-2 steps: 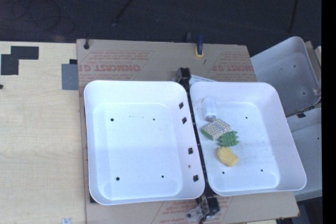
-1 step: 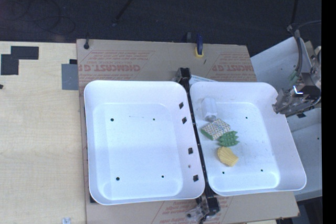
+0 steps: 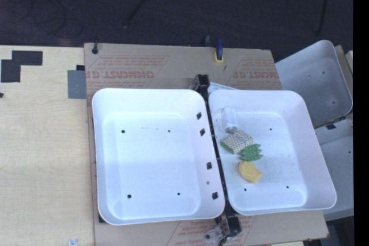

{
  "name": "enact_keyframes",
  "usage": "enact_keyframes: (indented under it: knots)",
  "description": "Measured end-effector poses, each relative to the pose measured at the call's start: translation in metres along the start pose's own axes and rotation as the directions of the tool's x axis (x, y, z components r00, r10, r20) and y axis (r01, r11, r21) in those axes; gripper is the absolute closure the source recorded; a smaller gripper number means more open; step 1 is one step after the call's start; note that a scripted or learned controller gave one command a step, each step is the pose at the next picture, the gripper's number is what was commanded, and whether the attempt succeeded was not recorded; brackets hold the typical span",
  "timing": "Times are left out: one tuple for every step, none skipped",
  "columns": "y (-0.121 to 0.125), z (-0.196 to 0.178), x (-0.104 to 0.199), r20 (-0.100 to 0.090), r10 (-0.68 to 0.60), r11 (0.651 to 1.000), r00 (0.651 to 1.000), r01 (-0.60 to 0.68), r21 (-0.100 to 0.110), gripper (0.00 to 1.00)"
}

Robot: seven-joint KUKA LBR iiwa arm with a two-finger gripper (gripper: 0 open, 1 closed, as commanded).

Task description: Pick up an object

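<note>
Pre-grasp step. Gripper state: cannot tell. Candidates cluster in right bin [image 3: 300, 124] near divider: yellow piece [image 3: 249, 171], green piece [image 3: 251, 152], patterned block [image 3: 236, 140], white cylinder [image 3: 230, 119]. Next move: descend over yellow piece, least crowded.

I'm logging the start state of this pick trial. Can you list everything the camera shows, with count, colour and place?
shallow white plastic bins: two, white, side by side on the board; left one and right one.
small white cylindrical cup: one, white, right bin, upper left part.
checkered green-and-cream flat piece: one, right bin, just below the cup.
green leaf-shaped toy: one, green, right bin, touching the checkered piece.
yellow pineapple-like toy: one, yellow, right bin, below the leaf.
brown cardboard board: one, brown with red print, under the bins.
blue-and-yellow clamp: one, board's far edge.
</note>
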State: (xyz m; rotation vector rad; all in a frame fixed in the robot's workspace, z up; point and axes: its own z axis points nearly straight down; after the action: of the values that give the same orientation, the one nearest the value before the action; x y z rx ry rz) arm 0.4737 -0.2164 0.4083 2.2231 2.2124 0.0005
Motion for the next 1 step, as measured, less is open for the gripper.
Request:
enact_keyframes:
  knots:
    - [0.0341, 0.1093, 0.0373, -0.008, -0.008, 1.0, 1.0, 0.008, 0.015, 1.0]
